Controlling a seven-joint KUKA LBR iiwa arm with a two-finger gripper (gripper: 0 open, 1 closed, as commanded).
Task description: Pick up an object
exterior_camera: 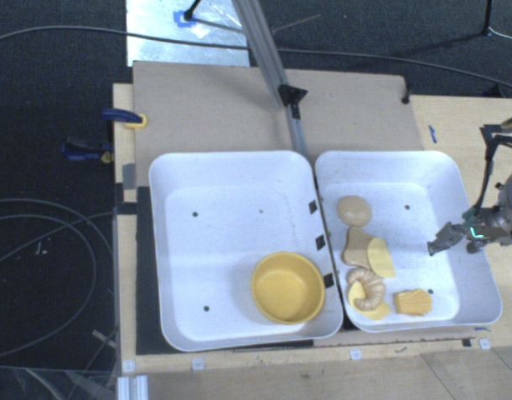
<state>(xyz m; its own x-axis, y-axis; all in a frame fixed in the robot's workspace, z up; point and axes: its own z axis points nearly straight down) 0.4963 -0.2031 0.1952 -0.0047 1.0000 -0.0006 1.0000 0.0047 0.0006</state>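
Food pieces lie in the right bin

Food pieces (368,261) lie together at the left side of the right bin (439,173). A yellow bowl (288,287) stands in the left bin (223,182). The end effector (444,240) is above the right bin's right side, holding nothing; open or closed, I cannot tell.

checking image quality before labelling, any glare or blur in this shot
Camera view: bright glare on the shiny floor patch at top; both white bins evenly lit, nearly washed out; the end effector at the right edge looks soft; the yellow bowl is fairly sharp.
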